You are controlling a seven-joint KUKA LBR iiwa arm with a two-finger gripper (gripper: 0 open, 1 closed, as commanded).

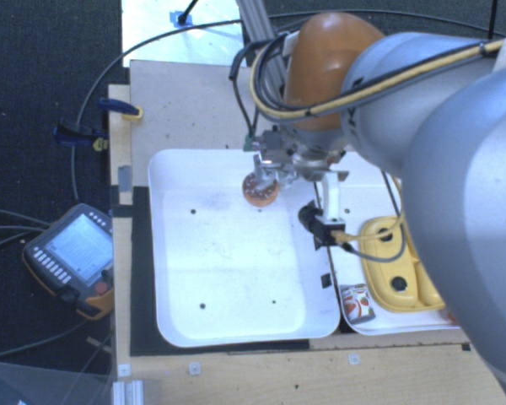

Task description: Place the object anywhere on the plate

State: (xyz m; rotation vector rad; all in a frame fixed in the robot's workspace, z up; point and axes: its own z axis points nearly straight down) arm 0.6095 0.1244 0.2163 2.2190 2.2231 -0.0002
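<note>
**A:** Looking down at a slant on a pale wooden surface (pixel 194 108), what sits on it?

**B:** Two shallow white bins side by side. The left bin (pixel 228 260) is the larger in view. The right bin (pixel 367 201) is mostly covered by the grey arm (pixel 438 142), which reaches in from the right with an orange band above its wrist.

**A:** Where is the claw?

**B:** The claw (pixel 263 178) hangs over the far edge of the left bin, near that bin's far right corner. Whether its fingers are wide or narrow I cannot tell; the wrist hides them.

**A:** And the object?

**B:** A small round brownish object (pixel 260 192) shows directly under the claw, at the left bin's far edge. Held or just lying there, I cannot tell.

**A:** Anything in the right bin?

**B:** A yellow plate-like item (pixel 396 264) near its right side, and a small printed packet (pixel 357 302) at its near left corner. Off the surface's left edge lies a handheld control pendant (pixel 72 256).
</note>
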